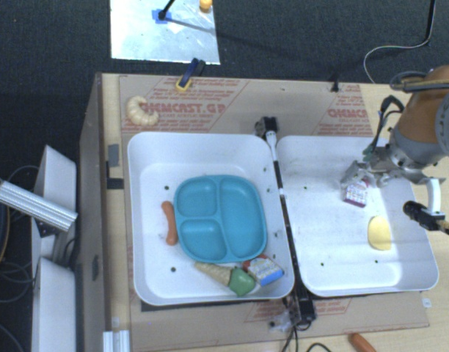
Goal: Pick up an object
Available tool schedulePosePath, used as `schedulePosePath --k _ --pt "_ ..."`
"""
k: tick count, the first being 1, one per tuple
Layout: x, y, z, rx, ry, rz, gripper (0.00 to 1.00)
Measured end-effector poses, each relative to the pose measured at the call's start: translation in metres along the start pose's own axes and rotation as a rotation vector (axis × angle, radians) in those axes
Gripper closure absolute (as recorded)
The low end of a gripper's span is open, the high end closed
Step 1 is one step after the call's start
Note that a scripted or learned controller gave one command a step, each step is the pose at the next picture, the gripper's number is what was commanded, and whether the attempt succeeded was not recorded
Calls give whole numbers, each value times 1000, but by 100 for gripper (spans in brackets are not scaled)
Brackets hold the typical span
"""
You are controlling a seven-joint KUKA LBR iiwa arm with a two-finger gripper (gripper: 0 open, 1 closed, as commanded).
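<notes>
White plastic, twice over: I am looking down on two shallow bins sitting side by side on the bench, the left bin [147, 196] at the centre of the frame and the right bin [320, 270] beside it. From the right edge the grey arm [422, 134] is reaching in, and its gripper [360, 183] is hanging at the upper right of the right bin with a small pink-and-white packet [356, 193] showing between its fingertips; I am reading that as a narrow grip on the packet, which is sitting just at or above the bin floor. Any print on the packet is too small for me to read.

Also lying in that bin is one yellow lemon-shaped object [379, 232], lower right, apart from the gripper.

Over in the left bin I am counting one blue divided plate [220, 218], one orange sausage [169, 222] just to its left, and a cluster at the lower edge: one cone-shaped piece [213, 271], one green block [241, 282] and one small blue-and-white carton [267, 270].

Red lettering is showing on the cardboard sheet [210, 97] under the bins, but I am making out only fragments.
</notes>
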State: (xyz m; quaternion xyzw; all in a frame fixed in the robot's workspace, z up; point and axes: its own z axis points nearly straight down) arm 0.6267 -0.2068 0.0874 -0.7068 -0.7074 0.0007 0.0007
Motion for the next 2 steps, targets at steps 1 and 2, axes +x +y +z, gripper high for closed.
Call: schedulePosePath --k 1,2 --pt "0 3 -14 -8 -2 -2 100" --pt "91 -1 -43 -4 1 -3 100"
